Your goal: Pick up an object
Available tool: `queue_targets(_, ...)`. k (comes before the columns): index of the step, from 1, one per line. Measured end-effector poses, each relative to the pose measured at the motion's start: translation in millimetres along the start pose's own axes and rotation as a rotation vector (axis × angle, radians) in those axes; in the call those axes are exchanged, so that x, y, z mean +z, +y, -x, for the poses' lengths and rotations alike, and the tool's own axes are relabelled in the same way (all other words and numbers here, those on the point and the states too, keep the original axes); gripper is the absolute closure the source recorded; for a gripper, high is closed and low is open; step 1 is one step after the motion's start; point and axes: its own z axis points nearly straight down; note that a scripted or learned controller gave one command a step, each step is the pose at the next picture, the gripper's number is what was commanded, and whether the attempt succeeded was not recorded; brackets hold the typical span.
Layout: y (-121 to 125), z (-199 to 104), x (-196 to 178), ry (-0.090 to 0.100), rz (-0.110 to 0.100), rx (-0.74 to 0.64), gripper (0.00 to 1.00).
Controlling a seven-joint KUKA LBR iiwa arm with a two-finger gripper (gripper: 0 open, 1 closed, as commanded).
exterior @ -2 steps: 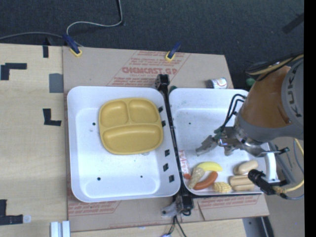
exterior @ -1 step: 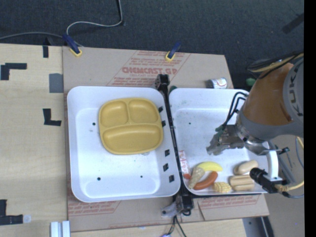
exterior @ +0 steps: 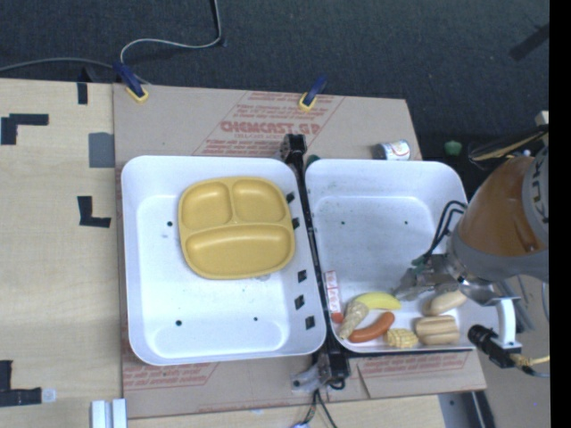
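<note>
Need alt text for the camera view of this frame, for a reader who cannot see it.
The grey arm's gripper hangs low in the right bin, just above a cluster of toy food along the bin's near edge, including a banana. A yellow divided plate lies in the left bin.

bench | cardboard sheet on it | two white bins on top | clamps, perhaps
</note>
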Motion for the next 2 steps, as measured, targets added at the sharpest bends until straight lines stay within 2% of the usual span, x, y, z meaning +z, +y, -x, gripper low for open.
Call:
queue_targets(1, 1, -12, -169, -0.001, 0.005, -0.002, 1.00)
queue_targets(2, 1, -42, -334, -0.001, 0.006, -0.002, 1.00)
